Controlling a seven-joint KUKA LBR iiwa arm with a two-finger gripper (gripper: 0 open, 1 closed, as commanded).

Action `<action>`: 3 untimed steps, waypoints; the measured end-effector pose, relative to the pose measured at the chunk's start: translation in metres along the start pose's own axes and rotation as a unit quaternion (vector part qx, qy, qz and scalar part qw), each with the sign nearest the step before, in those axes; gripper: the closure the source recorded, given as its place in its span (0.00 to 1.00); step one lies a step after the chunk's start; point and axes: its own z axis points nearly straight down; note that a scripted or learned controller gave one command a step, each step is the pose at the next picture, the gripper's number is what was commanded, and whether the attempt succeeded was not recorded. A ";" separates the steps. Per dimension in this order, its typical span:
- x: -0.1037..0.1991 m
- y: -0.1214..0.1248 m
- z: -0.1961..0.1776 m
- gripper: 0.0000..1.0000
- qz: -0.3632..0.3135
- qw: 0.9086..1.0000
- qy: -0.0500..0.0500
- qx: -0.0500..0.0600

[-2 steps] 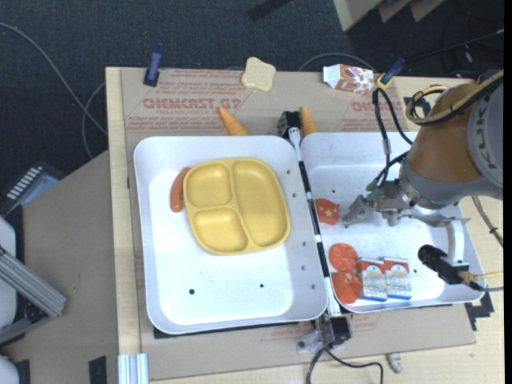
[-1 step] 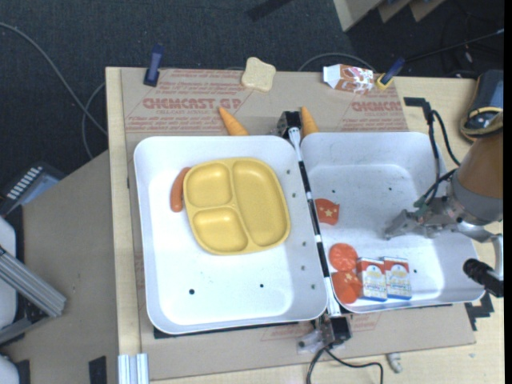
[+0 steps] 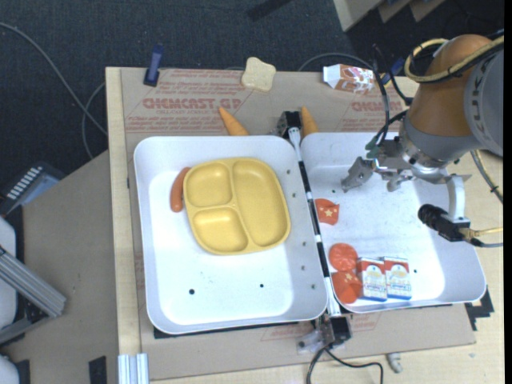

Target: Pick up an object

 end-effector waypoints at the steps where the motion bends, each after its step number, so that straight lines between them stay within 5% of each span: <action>1: 0.007 -0.006 0.078 0.00 0.002 1.000 -0.001 0.002; 2: -0.057 0.035 0.066 0.00 0.002 1.000 -0.002 0.001; 3: -0.029 -0.067 0.048 0.00 0.002 1.000 0.000 0.003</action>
